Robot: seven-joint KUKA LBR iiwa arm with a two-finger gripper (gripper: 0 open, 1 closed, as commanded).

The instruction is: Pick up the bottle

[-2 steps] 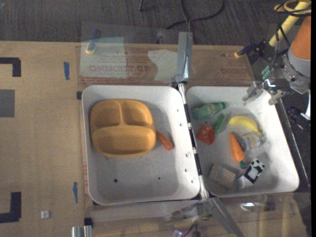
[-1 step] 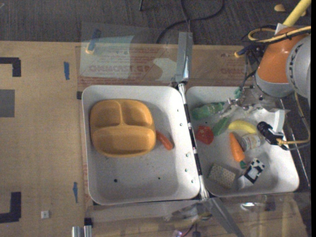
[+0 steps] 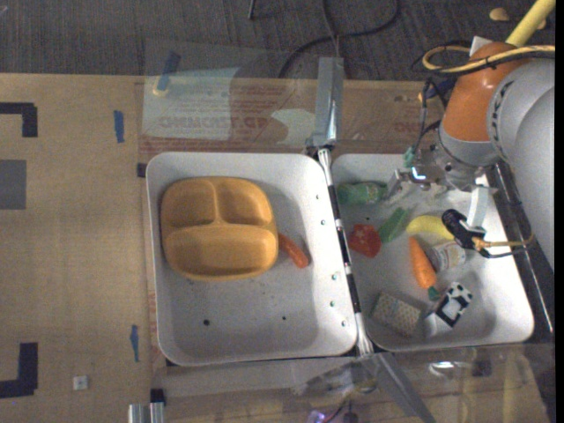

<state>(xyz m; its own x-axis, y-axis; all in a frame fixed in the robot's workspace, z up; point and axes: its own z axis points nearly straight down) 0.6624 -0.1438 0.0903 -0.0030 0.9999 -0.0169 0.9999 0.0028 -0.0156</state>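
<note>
Overhead, gripper point(image 3: 421, 176) above the right bin point(image 3: 515, 320), grip state unclear; bottle point(image 3: 360, 191) nearby, label unreadable.

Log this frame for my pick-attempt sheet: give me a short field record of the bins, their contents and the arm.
left bin: orange divided plate, small carrot beside it
right bin: green bottle, red piece, banana, carrot, grey sponge, black-and-white item
arm: over the right bin's far edge
gripper: right of the green bottle, holding nothing visible
</note>
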